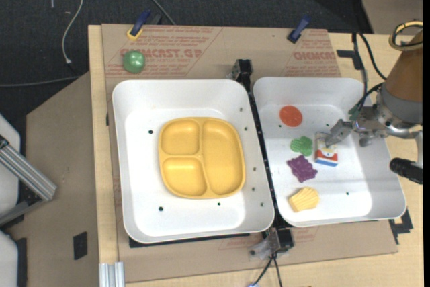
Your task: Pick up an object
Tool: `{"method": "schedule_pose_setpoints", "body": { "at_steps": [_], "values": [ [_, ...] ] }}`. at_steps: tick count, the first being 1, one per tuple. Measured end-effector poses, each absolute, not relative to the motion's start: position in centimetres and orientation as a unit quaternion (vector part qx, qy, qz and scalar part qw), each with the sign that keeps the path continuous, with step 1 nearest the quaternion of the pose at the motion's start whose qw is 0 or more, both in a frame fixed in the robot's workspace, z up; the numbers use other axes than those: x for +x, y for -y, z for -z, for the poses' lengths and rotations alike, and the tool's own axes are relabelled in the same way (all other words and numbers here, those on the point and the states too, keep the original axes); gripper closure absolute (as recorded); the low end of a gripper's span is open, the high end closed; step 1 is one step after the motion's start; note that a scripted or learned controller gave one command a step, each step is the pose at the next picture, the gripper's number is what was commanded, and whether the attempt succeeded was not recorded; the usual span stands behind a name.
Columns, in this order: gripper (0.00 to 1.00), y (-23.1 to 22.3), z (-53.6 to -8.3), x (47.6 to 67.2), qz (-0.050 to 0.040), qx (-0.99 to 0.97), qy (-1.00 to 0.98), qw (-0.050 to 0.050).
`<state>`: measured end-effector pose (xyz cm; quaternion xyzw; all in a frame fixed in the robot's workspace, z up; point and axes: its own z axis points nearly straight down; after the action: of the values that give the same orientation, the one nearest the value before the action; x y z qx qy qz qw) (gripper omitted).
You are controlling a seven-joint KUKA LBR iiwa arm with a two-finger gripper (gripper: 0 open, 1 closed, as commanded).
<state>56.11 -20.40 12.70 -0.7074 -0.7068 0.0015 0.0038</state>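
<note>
The right bin holds several small things: an orange-red disc, a green piece, a purple piece, a yellow ridged piece and a small red, white and blue block. My gripper reaches in from the right and is low in this bin. Its tip is directly above the small block's far edge and just right of the green piece. I see nothing lifted off the bin floor.
The left bin holds a yellow divided plate. A green ball lies on the cardboard behind the left bin. Blue clamps sit at the bench's far edge. The arm's grey body hangs over the right bin's right side.
</note>
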Motion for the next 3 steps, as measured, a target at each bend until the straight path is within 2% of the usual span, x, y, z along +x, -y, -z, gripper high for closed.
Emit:
{"method": "schedule_pose_setpoints", "body": {
  "at_steps": [1, 2, 3],
  "values": [
    [0.00, 20.3, -8.8, 56.4, 0.0022, -0.707, 0.707, 0.001],
    [1.00, 20.4, -10.4, 56.7, 0.0047, -0.707, 0.708, -0.006],
    [1.00, 20.5, -16.9, 56.8, 0.0014, -0.707, 0.707, -0.003]
  ]
}}
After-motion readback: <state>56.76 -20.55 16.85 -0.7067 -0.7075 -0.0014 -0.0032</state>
